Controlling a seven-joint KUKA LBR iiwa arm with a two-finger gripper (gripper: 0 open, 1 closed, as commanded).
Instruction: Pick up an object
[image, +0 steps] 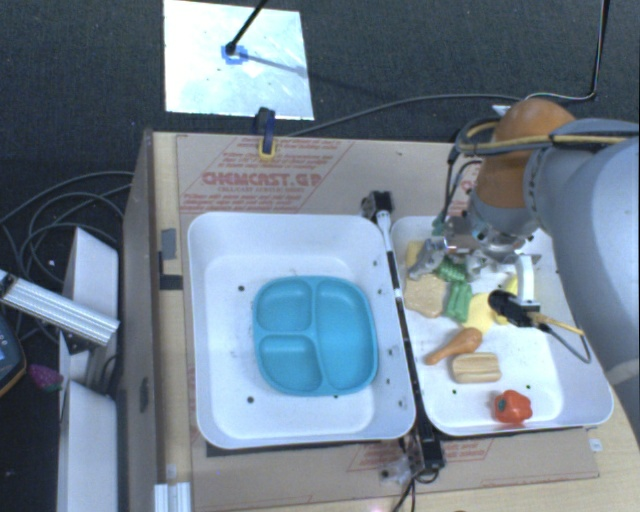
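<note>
the green toy (457, 298) lies near the back edge of the right bin (585, 400), beside a pale slab (426, 296). the gripper (452, 256) hangs just above them; whether it is released or clenched, i cannot tell. nothing looks lifted yet, so the pick seems still ahead. the blue plate (315, 335) sits mid left bin (225, 250).

Two bins sit side by side on the bench (250, 165). A plate (314, 335) lies in the left bin (215, 300). In the right bin (570, 400), a bread roll (475, 368) lies right of a drumstick (452, 346), with a small pepper (511, 407) near the front.
</note>
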